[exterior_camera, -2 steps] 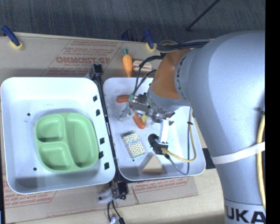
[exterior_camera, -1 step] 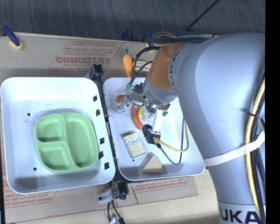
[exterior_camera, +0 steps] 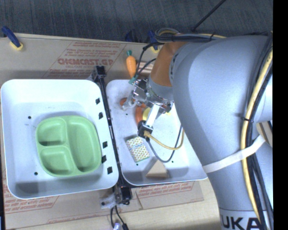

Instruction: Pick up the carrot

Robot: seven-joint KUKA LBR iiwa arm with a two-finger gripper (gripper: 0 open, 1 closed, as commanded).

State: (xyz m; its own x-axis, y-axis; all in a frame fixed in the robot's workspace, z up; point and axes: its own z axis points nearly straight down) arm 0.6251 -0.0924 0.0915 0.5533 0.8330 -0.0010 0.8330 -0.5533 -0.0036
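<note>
Gripper down in right bin; carrot sits outside it on the bench.

Left bin (exterior_camera: 9, 128) holds a green divided tray (exterior_camera: 67, 145), likely just parked clear of the work zone. Right bin (exterior_camera: 116, 143) has a patterned yellow block (exterior_camera: 138, 149), a tan wedge (exterior_camera: 157, 171) and orange pieces under the wrist, partly hidden. Carrot (exterior_camera: 130, 65) lies on the cardboard just beyond the right bin's far rim, green top away from the bin. Gripper (exterior_camera: 134, 98) is low over the bin's far end, near the carrot but not on it; can't tell if its fingers are apart or together. Arm reaches in from the right, wrist bent down, yellow cable looped below.
</note>
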